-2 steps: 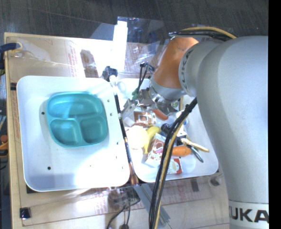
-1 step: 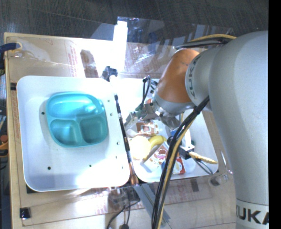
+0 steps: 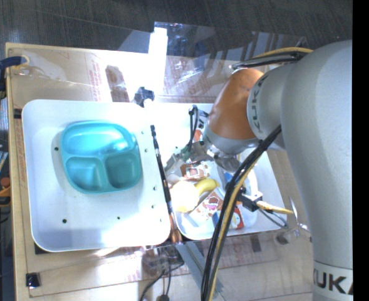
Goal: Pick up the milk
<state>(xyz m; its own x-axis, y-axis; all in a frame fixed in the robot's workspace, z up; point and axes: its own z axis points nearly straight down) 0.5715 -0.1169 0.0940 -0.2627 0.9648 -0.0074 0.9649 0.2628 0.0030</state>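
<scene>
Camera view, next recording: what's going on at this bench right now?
The grey KUKA arm reaches in from the right and hangs over the right-hand bin, hiding much of it. That bin holds a jumble of small items, among them a yellow banana-like piece; I cannot pick out the milk among them. The left-hand bin holds a turquoise divided tray. Nothing can be seen held by the arm.

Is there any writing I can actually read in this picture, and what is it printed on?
"KUK": large dark letters, cut off at the picture's edge, on the grey robot arm, bottom right at its base.
Reddish printing on the brown bench top: too faint to read.
Small packages in the right bin: printing too small and blurred to read.
</scene>
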